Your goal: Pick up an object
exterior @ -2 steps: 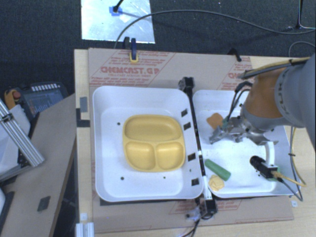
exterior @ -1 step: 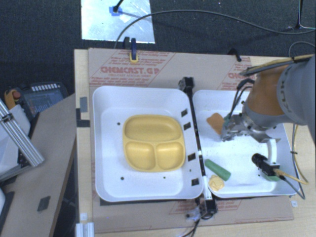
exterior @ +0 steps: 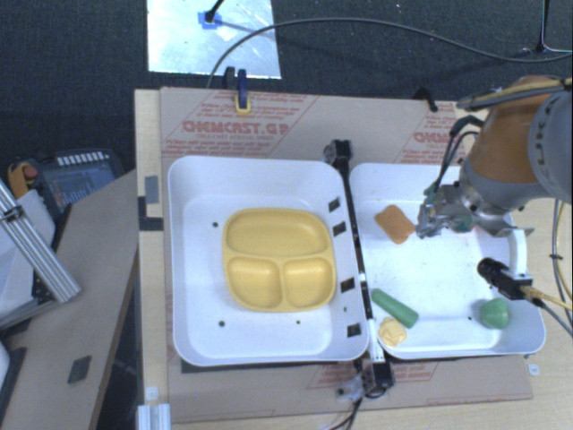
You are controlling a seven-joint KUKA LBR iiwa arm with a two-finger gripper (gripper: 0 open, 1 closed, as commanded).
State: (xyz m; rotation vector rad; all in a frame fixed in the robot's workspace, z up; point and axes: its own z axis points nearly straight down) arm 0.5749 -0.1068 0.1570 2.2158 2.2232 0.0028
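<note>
My gripper (exterior: 428, 223) hangs over the right bin (exterior: 448, 330), just right of an orange block (exterior: 393, 223) that lies near the bin's upper left. Nothing shows between its fingers. A green cylinder (exterior: 395, 308) lies near the bin's lower left, with a small yellow piece (exterior: 391, 332) just below it. A green round object (exterior: 494, 313) rests at the bin's lower right corner.
The left bin (exterior: 192, 240) holds a yellow three-compartment plate (exterior: 277, 258). A black divider rail (exterior: 351, 249) runs between the two bins. The grey arm with its orange band (exterior: 506, 141) reaches in from the right above the right bin.
</note>
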